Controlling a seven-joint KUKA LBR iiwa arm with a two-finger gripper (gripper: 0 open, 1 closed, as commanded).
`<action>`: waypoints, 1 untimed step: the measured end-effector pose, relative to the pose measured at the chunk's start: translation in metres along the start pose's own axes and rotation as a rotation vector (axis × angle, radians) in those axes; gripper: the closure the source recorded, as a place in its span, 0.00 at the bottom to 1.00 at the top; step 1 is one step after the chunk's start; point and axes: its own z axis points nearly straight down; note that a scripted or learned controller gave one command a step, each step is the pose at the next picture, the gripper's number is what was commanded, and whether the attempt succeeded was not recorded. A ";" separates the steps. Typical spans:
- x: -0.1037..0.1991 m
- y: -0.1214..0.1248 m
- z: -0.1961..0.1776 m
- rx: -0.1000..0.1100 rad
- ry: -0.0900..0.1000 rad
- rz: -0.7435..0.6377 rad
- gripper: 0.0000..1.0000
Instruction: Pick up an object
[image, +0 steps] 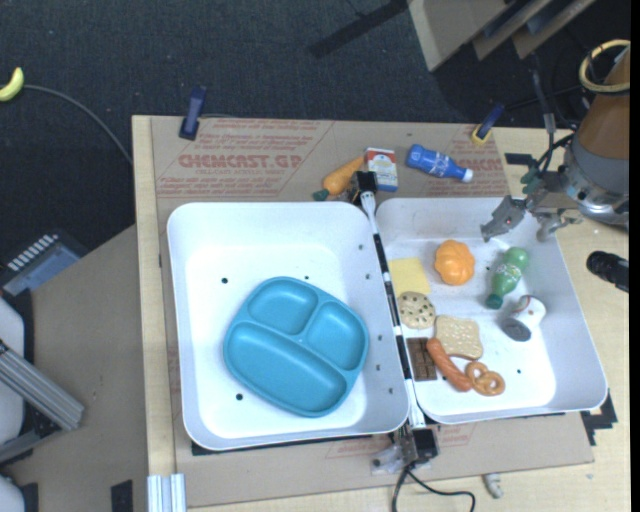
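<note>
My arm (605, 140) runs off the picture's edge beyond the far right corner of the right bin (560, 372), so I see little of it above the wrist. Against that bin's left wall a dark brown slab (420, 368) lies partly under the sausage (447, 365), and near its right wall a grey-and-white thing (519, 321) is too small for me to name.

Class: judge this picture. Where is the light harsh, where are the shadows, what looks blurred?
In the camera view, the left bin is bright, almost washed out; the blue tray carries a soft sheen; shadows in the right bin are faint; the end effector looks slightly blurred.
</note>
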 end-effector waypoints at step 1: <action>0.064 0.031 0.091 0.004 0.003 -0.001 0.00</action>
